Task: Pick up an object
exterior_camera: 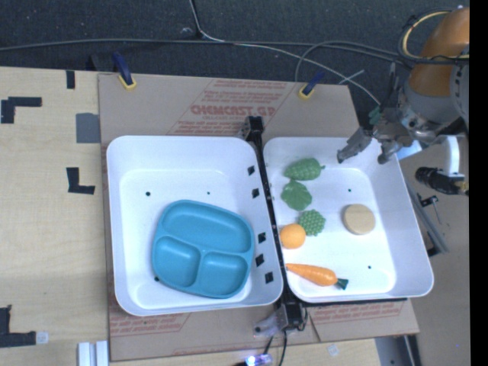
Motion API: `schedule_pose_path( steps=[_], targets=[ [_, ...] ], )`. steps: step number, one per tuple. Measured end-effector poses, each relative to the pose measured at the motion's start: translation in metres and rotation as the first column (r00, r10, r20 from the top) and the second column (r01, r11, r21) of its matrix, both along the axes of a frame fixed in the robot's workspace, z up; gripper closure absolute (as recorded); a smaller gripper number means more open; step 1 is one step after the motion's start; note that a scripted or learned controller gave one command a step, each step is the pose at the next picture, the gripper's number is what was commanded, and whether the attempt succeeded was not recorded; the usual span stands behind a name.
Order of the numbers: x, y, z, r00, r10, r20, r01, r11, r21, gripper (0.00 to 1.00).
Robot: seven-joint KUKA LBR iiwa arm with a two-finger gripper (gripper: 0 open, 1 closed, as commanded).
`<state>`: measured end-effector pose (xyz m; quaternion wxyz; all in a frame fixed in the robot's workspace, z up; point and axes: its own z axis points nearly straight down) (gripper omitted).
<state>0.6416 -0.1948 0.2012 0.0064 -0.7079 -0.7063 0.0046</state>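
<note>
Claw hangs wide open with nothing in it over your right bin's far rim, above the green toys.

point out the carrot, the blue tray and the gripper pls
carrot (pixel 311 274), camera view, middle of its orange body.
blue tray (pixel 203 248), camera view, ridge between its compartments.
gripper (pixel 370 149), camera view, midway between its two fingertips.

Even, bright overhead light; the white bins glare slightly, with soft shadows under the blue tray. Focus is fair, grain mild, darkest beyond the bins' far edge.
</note>
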Motion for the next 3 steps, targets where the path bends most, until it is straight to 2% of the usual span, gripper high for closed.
schedule_pose_path(
  steps=[1, 2, 3],
  targets=[
    [0.003, 0.001, 0.010, 1.000, 0.004, 0.014, -0.004, 1.000, -0.003, 0.00],
    [0.005, 0.010, -0.048, 1.000, 0.004, 0.012, -0.004, 1.000, -0.004, 0.00],
    [0.009, 0.008, -0.090, 1.000, 0.005, 0.011, -0.005, 1.000, -0.004, 0.00]
  ],
)
